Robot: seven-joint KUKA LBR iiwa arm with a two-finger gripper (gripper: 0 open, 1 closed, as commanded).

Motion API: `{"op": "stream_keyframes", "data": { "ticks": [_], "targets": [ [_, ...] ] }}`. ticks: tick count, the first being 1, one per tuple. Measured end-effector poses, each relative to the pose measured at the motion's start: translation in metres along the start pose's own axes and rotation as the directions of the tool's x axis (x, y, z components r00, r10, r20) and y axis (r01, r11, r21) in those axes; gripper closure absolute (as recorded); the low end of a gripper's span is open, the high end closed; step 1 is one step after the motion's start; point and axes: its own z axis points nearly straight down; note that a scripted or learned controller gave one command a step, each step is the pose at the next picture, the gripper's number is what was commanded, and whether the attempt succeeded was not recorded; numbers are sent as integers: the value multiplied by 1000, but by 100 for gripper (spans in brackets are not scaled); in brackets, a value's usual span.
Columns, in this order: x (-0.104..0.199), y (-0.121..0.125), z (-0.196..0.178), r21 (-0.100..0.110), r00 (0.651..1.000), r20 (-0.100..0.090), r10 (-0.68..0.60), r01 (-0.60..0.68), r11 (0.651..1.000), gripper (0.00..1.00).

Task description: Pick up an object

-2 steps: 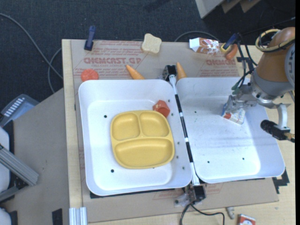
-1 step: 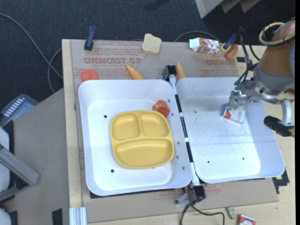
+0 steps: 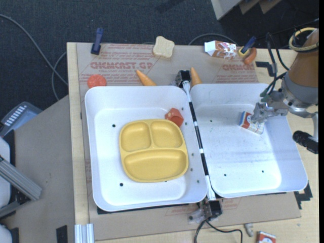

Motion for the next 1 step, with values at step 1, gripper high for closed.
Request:
{"op": "stream_keyframes", "data": {
  "ticks": [1],
  "targets": [
    [0,0,0,0,1000,-1,0,0,1000,0]
  ]
}}
